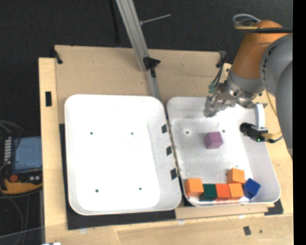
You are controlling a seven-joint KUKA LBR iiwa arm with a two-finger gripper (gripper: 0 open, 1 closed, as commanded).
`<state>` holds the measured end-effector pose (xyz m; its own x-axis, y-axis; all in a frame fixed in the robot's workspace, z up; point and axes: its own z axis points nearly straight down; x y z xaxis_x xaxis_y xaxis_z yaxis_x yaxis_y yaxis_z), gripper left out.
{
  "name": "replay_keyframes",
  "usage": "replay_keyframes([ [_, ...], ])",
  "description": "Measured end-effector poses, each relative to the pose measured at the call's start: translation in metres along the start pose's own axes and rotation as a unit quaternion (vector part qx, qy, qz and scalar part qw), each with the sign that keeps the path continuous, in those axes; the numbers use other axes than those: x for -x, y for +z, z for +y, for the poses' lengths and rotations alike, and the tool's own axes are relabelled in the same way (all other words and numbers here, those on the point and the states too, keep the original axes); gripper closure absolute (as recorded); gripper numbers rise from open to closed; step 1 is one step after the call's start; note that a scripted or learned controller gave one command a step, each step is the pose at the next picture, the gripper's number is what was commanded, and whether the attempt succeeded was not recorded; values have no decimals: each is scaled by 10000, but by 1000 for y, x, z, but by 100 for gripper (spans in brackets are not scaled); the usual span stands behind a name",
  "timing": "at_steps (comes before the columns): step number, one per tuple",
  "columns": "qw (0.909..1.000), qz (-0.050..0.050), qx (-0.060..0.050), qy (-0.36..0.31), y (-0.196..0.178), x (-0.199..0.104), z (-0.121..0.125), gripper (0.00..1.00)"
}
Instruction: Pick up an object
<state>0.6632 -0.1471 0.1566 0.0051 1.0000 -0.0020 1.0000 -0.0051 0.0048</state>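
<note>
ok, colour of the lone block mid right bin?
Purple block, alone in the right bin; clear in the camera view.

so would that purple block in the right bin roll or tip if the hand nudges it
Probably not. The purple block looks like a squat cube resting flat, so it should slide rather than roll. It sits alone on the right bin floor, away from the walls. It looks rigid and likely light.

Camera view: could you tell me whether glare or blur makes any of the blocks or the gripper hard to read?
In the camera view the white bins are bright but not blown out; the purple block reads cleanly with a faint shadow; the blocks along the near wall are sharp; the gripper is slightly soft, its tips indistinct.
</note>
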Motion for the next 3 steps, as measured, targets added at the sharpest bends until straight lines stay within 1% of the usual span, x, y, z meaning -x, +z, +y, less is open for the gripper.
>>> replay_keyframes([
  [1, 10000, 1, 20, -9, -64, 5, 5, 100],
  [2, 10000, 2, 14, 10, -119, 9, -3, 100],
  [3, 10000, 8, -3, -7, -130, 9, -2, 100],
])
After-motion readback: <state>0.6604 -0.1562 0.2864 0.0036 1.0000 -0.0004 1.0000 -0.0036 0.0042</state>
